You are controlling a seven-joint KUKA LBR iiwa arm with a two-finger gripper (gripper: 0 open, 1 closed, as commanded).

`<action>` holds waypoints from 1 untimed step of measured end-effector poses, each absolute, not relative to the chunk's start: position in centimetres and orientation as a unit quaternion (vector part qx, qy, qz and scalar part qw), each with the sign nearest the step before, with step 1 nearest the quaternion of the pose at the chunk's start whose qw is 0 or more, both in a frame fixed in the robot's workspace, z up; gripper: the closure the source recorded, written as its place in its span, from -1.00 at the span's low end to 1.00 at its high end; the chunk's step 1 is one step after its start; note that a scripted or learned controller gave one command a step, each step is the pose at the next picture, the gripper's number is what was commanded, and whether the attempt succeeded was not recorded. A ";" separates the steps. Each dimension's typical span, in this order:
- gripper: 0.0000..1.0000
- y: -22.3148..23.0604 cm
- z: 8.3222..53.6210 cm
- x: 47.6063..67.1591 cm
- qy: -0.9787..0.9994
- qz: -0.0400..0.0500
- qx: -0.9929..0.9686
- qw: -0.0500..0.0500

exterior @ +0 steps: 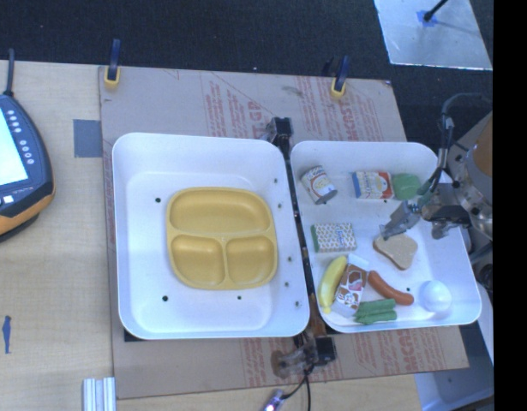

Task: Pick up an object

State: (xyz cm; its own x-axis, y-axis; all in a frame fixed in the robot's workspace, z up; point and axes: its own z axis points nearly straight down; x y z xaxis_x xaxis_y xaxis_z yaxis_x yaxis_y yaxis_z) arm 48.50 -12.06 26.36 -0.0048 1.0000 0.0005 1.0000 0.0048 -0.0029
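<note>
At the far left of your bench, a teach pendant (13, 165) with an orange underside is lying on the wood, partly cut by the frame edge. Moving right, you are looking at the left bin (134, 229), which is holding a yellow divided tray (220, 235) with three compartments, sitting roughly in the bin's middle. Two blue-and-yellow clamps (113, 67) are pinning the cardboard sheet (229, 101) at its far edge.

Crossing into the right bin (332, 151), you are seeing a small can (318, 184) tilted near the far left corner, a green patterned packet (333, 236) below it, and a banana (332, 282) lying along the left wall. Just beside the banana, a brown-and-white pouch (352, 288) is resting, with a green bean pod (376, 312) and a sausage (390, 288) next to it. A small carton (371, 184) and a green item (406, 186) are sitting at the far side. A slice of bread (396, 250) is lying near the middle right, and a white ball (434, 296) is sitting in the near right corner.

The gripper (400, 223) is reaching in from the right and hanging just above the bread's far edge; its fingers are looking slightly spread, with nothing pinched between them.
</note>
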 end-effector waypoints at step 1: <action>-1.00 -9.2 10.5 52.6 -0.709 0.002 -0.705 0.002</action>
